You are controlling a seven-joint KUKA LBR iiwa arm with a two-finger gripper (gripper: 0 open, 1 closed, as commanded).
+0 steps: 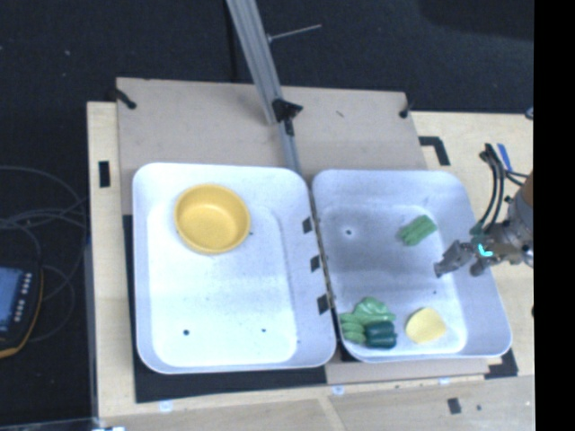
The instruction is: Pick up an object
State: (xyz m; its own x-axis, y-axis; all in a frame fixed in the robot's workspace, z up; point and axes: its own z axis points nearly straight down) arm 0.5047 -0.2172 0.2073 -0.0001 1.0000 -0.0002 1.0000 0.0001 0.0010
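Observation:
The right bin [359, 196] holds a small light green piece [417, 230] near its far right. At its front lie a light green leafy lump [367, 312], a dark green block [381, 334] and a yellow rounded piece [425, 326]. My gripper [461, 265] hovers over the right bin's right side, just below and right of the light green piece. Its fingers are spread apart, with nothing between them. A yellow bowl [212, 218] sits in the left bin [225, 330] at the far left.
A grey metal rail [260, 52] slants down from the top to the gap between the bins. Cables [496, 182] hang by the arm at the right edge. A handheld screen [13, 299] lies off the bench at left.

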